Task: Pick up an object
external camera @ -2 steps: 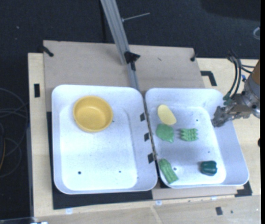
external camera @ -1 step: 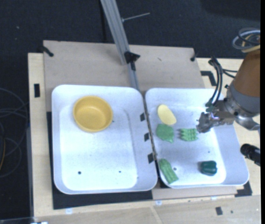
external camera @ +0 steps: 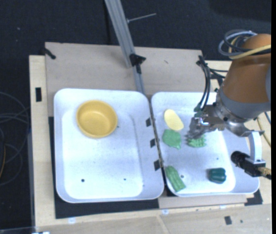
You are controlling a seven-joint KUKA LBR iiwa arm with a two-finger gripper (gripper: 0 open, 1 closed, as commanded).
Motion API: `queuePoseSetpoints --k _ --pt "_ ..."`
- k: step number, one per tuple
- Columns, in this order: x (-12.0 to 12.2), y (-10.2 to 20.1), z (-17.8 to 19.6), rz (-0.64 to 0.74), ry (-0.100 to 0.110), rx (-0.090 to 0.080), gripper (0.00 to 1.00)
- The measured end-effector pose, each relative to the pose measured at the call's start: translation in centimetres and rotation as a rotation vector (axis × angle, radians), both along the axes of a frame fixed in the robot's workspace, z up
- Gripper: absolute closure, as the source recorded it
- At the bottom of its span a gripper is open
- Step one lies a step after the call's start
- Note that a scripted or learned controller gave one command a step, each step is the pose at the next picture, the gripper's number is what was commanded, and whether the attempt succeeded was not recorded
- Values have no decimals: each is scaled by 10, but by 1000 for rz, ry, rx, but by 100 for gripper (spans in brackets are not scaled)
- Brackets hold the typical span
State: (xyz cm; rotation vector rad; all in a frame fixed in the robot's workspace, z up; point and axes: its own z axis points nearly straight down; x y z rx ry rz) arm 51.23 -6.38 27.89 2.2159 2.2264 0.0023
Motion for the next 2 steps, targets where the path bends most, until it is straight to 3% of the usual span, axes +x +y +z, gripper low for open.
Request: queuePoseSetpoints --k 2 --pt "-4 112 -25 -1 1 0 100"
